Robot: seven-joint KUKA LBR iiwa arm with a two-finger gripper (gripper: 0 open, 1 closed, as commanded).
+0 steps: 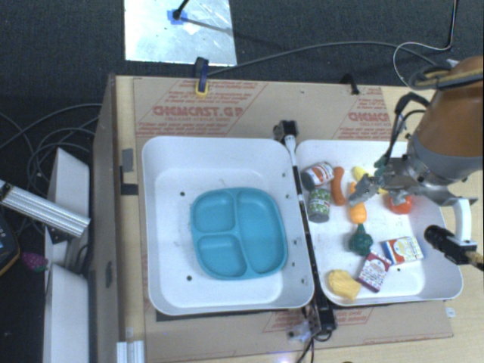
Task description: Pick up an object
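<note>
- Camera view: the gripper hangs low over the right bin, in the right middle of the frame, its dark fingers slightly parted with nothing clearly between them.
- Closest beneath it lies a small orange fruit, with a carrot just to its left. The fruit looks like light, hard plastic, likely smooth and prone to roll, so squeezing across its middle seems safest.
- It is round, bright orange and glossy.
- Nearby lie a can, a green jar, a green vegetable, a small box and a yellow lump.
- The left bin holds a blue divided plate.
</note>
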